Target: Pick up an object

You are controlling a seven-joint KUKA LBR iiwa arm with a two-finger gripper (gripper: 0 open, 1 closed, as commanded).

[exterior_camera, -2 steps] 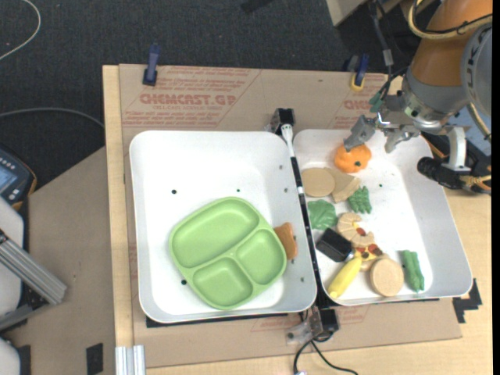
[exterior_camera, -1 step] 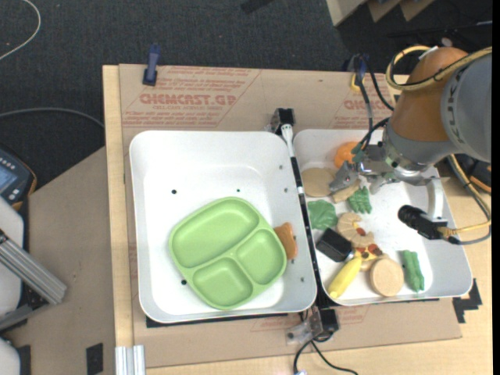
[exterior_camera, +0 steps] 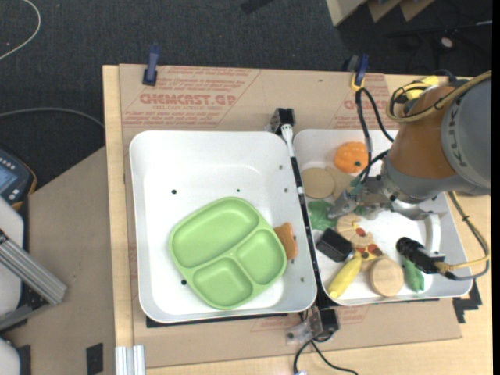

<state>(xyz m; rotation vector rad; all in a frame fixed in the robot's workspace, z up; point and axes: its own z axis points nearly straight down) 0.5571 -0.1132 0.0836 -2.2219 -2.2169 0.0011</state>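
Over the right bin (exterior_camera: 457,287), the gripper (exterior_camera: 353,201) hangs low; whether it's open, I cannot tell. Orange ball (exterior_camera: 351,156) at twelve o'clock.

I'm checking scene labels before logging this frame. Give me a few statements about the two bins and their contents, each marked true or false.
1. The green divided plate lies in the left bin. True.
2. The banana lies in the left bin. False: it lies in the right bin, near its front edge.
3. An orange fruit-like object sits toward the back of the right bin. True.
4. The arm reaches over the left bin. False: it is over the right bin.
5. A small orange-brown item touches the plate's right edge. True.
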